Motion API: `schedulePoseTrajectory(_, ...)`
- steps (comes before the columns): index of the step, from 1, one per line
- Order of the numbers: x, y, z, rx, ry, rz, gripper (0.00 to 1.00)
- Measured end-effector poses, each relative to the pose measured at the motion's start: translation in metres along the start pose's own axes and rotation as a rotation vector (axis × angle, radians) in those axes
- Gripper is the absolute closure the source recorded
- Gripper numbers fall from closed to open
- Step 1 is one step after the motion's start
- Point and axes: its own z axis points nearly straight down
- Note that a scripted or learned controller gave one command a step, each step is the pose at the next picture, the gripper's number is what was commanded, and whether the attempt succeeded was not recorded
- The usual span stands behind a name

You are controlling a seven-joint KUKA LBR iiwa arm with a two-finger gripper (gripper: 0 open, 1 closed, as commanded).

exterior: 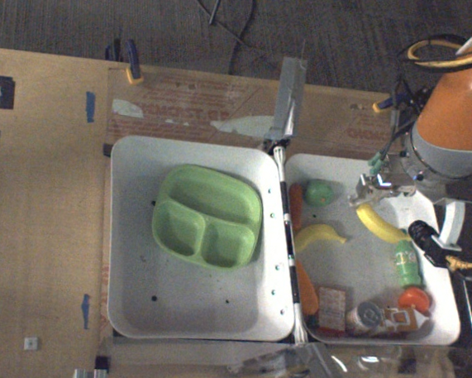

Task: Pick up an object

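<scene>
Wooden surface (33, 231) carries two white bins side by side. Left bin (127, 290) holds a green divided plate (208, 216). Right bin (448, 317) holds two yellow bananas, one (321, 235) near the middle and one (379, 225) just beside the fingers (375, 189), plus a green bottle (408, 265), a carrot (306, 289) and a small green object (319, 192). Whether the fingers are released or clenched I cannot tell

Tool (374, 191) touches a banana (379, 225) in right bin (448, 317).
</scene>
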Motion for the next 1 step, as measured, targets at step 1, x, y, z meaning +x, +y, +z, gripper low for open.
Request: schedulePoseTrajectory(1, -0.0228, -0.0444, 0.0155, 0.005, 0.002, 0.028, 1.00)
